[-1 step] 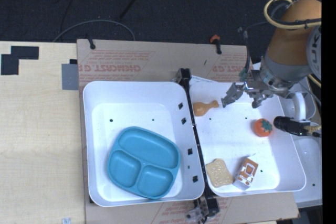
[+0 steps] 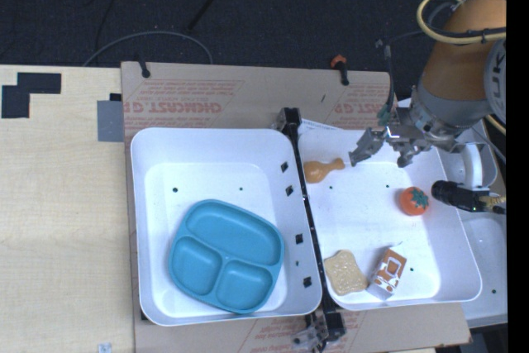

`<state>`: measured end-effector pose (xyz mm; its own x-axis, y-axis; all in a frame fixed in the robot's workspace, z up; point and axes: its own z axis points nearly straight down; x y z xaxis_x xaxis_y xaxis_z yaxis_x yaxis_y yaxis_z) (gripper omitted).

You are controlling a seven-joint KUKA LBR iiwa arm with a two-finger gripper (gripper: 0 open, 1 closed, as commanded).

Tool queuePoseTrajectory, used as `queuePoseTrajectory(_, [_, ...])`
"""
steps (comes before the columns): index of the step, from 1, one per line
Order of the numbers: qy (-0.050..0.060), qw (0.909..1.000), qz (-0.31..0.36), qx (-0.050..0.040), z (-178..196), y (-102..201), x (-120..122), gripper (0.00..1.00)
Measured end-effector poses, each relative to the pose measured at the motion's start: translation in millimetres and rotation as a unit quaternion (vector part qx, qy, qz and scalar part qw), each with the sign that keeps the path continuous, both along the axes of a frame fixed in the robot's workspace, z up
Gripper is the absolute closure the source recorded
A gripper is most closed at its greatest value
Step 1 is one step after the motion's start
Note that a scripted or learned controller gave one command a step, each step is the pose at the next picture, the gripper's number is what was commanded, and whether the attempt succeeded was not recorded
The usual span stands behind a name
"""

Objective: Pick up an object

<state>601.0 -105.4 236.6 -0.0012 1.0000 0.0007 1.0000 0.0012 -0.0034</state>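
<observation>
My gripper hangs over the far end of the right bin, open, with nothing between its fingers. Its left finger is just right of a tan gourd-shaped toy lying near the bin's far left corner, apart from it. A red tomato sits below and to the right of the gripper. At the near end of this bin lie a slice of bread and a small orange-and-white box, side by side.
The left bin holds a blue divided plate towards its near side. A black divider runs between the two bins. Cardboard lies under and behind them.
</observation>
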Motion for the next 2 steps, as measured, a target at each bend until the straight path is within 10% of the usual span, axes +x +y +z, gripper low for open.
queuePoseTrajectory(2, [0.001, 1.0000, -0.001, 0.0000, -121.0, -6.6, -0.8, 0.00])
